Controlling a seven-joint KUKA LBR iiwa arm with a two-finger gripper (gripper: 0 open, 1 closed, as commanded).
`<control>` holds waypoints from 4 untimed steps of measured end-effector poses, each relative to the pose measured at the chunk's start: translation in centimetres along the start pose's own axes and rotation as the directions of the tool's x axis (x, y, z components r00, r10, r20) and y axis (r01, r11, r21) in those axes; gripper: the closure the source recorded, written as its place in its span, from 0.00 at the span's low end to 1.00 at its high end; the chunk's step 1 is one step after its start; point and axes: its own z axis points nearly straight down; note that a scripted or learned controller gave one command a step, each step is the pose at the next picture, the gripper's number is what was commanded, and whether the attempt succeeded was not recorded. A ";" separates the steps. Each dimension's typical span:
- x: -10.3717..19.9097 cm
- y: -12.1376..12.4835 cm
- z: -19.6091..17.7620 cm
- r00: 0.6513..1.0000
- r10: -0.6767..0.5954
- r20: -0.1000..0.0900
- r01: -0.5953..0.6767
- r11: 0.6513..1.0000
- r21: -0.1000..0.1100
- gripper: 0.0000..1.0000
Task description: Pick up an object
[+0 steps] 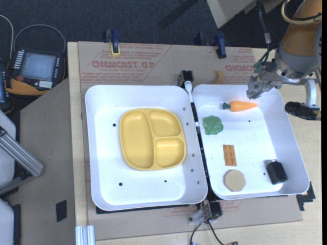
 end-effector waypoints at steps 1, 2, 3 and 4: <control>0.0 0.2 -4.0 1.000 0.000 0.000 0.000 1.000 0.001 1.00; 4.2 -1.4 -4.6 1.000 -0.003 -0.005 0.003 1.000 0.011 1.00; 8.5 -2.8 -5.0 1.000 -0.003 -0.004 0.003 1.000 0.012 1.00; 13.0 -5.2 -5.3 1.000 -0.003 -0.005 0.003 1.000 0.013 1.00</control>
